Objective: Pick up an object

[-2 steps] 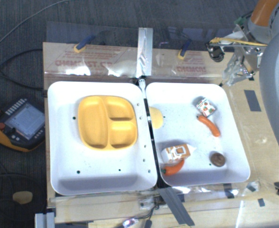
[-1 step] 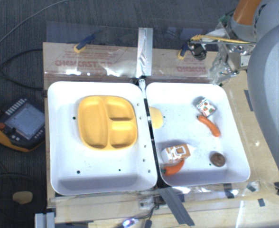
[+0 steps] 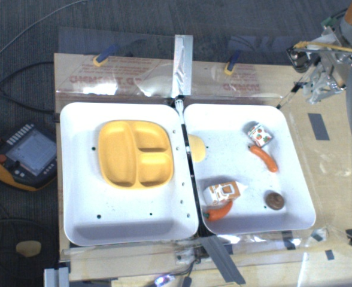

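The right bin (image 3: 296, 160) had open white floor at its middle; its things lay toward its walls. The claw (image 3: 319, 79) hung over the tan surface (image 3: 331, 154), beyond the bin's far right corner; whether it was apart or together, I cannot tell. Inside the bin lay an orange sausage (image 3: 264, 158), a small patterned carton (image 3: 259, 134) just behind it, and a brown disc (image 3: 275, 200) nearer the front.

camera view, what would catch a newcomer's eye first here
The big yellow divided tray jumps out first, lying in the middle of the left bin. Next come the small things scattered in the right bin: an orange sausage below a small printed carton, and a brown round piece near the front right corner. The gripper sits beyond the bins, at top right.
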Available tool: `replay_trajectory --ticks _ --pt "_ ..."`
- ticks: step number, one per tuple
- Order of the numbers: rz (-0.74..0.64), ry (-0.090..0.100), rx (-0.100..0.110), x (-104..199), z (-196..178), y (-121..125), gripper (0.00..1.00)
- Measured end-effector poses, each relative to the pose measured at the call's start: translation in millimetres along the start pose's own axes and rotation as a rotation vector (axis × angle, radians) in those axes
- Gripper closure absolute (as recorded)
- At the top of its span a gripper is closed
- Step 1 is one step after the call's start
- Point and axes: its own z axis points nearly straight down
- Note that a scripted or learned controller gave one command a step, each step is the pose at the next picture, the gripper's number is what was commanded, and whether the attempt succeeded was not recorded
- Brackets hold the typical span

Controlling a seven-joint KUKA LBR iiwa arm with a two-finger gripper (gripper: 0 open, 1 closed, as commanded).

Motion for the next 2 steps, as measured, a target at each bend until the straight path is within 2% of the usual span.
replay_trajectory --ticks 1,2 --pt "-0.003 0.000 0.000 7 26 -39 1.00" --pt "-0.031 0.001 0.001 15 16 -69 1.00"
